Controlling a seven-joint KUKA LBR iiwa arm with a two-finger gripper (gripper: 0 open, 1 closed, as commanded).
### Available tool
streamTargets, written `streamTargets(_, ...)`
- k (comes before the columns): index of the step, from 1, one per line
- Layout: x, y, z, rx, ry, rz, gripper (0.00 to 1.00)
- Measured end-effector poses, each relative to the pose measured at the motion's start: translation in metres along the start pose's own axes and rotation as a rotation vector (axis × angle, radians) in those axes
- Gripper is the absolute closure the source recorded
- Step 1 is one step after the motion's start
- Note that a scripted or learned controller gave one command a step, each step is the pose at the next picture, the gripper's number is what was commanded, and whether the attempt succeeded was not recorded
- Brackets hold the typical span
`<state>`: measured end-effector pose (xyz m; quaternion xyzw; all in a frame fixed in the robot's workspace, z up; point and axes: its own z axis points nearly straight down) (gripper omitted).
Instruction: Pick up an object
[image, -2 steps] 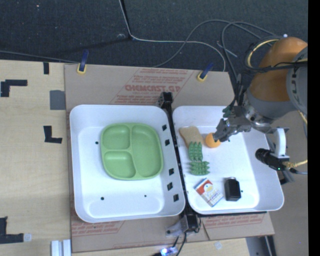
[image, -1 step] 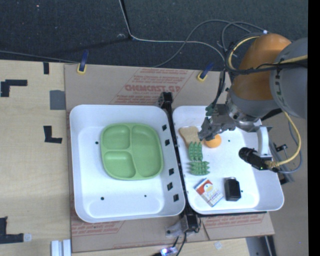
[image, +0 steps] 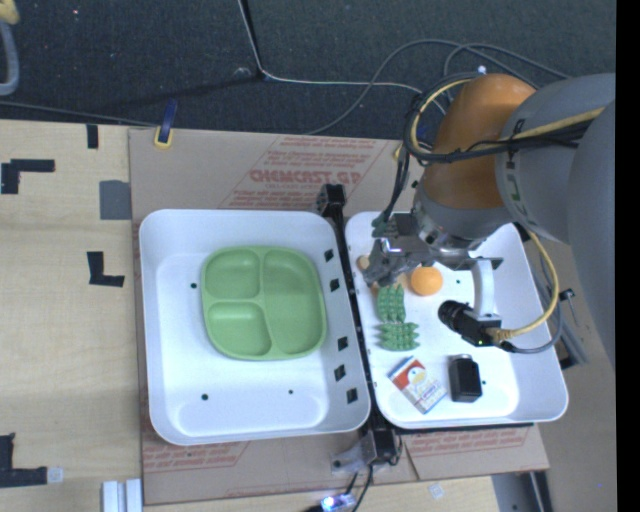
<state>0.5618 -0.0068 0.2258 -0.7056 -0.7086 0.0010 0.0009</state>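
On my screen I see two shallow white bins side by side on the surface. The left white bin (image: 170, 400) holds a light green plastic plate with three compartments (image: 264, 302). In the right white bin (image: 535, 395) I see a small orange ball (image: 427, 281), a green studded toy block (image: 394, 320), a small red and white card box (image: 417, 384) and a small black rectangular object (image: 464, 378). The pincer (image: 385, 262) is low at this bin's upper left, just beside the orange ball; I cannot tell its state.
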Motion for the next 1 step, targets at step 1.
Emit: streamTargets(1,0.0532,0.0050,0.0109,0.000,0.001,-0.001,1.00)
